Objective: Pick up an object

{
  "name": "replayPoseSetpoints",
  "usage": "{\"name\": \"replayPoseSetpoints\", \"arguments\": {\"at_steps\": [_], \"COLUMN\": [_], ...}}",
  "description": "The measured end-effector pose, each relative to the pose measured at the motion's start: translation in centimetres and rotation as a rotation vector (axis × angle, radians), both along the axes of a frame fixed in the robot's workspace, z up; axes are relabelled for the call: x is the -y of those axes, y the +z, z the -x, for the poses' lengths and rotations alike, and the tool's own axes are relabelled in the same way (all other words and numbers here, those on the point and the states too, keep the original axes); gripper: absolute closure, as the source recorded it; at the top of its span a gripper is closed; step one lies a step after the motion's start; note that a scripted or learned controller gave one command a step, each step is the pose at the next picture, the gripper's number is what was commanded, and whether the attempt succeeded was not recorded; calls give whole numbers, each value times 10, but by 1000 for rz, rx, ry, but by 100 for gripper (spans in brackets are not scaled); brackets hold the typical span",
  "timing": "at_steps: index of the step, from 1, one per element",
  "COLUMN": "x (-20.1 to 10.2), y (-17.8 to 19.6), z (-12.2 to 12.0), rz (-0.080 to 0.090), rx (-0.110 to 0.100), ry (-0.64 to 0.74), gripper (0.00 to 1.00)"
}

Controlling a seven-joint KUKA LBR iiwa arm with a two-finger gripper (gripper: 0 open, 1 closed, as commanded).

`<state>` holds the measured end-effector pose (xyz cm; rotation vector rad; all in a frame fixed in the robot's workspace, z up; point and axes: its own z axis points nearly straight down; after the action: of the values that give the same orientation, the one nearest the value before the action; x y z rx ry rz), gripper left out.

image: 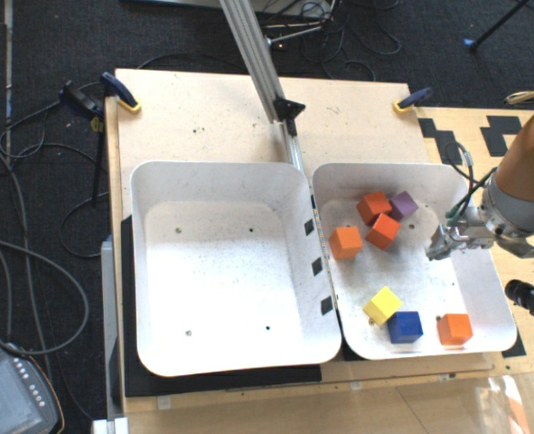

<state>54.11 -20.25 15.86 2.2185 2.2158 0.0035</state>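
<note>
Seven small blocks with matte, flat faces and crisp edges are seen lying in the right bin (489, 292), all clear of the gripper (441, 245). Nearest to the gripper, on the side away from the arm, a red-orange block (384, 231) is found touching a purple block (404, 205) and a second red-orange block (373, 206); the three form a tight cluster. Farther out on the same side, an orange block (345, 241) sits apart near the bin's dividing wall. Towards the front rim from the gripper, a yellow block (382, 305) is tilted against a blue block (405, 326), and an orange cube (454, 329) rests just beside the blue one.

The gripper is held low over bare bin floor, near the right wall. Nothing is seen between its fingers; how far they are parted cannot be told. The grey arm (519, 188) enters from the right, with cables looped along its wrist.

Both bins are shallow, white, round-cornered and speckled with dark flecks. The left bin (214, 269) lies well beyond the blocks. The bench (203, 116) is pale and speckled, and a slanted metal pole (253, 48) crosses above it.
</note>
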Motion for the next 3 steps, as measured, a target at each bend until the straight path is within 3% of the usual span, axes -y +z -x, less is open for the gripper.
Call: {"name": "replayPoseSetpoints", "arguments": {"at_steps": [1, 2, 3], "x": [11, 12, -47], "y": [54, 86, 92], "z": [-3, -5, -13], "rz": [2, 1, -4], "rx": [2, 0, -3], "ry": [2, 3, 10], "gripper": [100, 100, 100]}}
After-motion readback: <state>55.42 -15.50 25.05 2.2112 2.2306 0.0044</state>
